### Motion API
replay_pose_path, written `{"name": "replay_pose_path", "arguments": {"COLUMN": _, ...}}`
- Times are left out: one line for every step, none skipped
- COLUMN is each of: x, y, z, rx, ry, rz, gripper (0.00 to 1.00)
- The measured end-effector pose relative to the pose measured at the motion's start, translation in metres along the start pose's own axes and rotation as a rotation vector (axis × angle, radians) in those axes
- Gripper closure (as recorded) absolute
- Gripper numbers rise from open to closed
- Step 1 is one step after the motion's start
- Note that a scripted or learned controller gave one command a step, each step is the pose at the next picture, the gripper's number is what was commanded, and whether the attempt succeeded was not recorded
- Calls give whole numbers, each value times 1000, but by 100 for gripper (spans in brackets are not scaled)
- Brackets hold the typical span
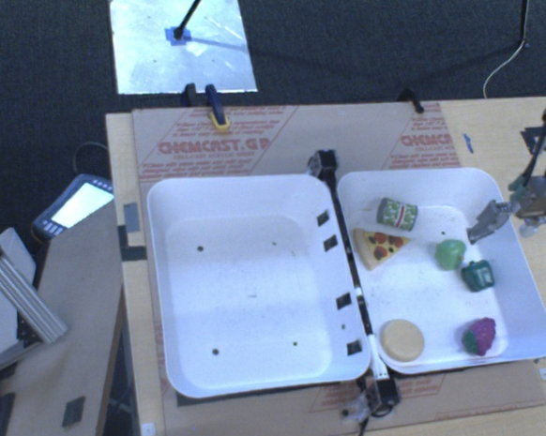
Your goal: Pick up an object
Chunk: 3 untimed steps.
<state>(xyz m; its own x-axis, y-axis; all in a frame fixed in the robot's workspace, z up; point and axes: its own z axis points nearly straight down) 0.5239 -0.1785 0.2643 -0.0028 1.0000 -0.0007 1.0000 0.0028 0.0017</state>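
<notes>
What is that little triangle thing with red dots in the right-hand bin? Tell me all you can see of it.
It looks like a toy pizza slice: a yellow-orange wedge with red spots, probably plastic. It lies flat on the floor of the right bin, near the left wall, pointed end toward the lower left. A green-and-white can lies just above it; whether they touch is unclear.

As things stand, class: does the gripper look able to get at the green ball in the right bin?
Probably yes. The gripper sits at the right bin's right rim, and the green ball lies just beyond it with open floor between. The green pepper lies close beside the ball and could crowd a grasp.
</notes>
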Motion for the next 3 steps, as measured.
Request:
{"name": "replay_pose_path", "arguments": {"x": -4, "y": 47, "z": -161, "rx": -21, "ry": -7, "rz": -4, "gripper": 0}}
{"name": "replay_pose_path", "arguments": {"x": 47, "y": 39, "z": -254, "rx": -13, "ry": -1, "rz": -7, "gripper": 0}}
{"name": "replay_pose_path", "arguments": {"x": 115, "y": 56, "z": -272, "rx": -4, "ry": 2, "rz": -9, "gripper": 0}}
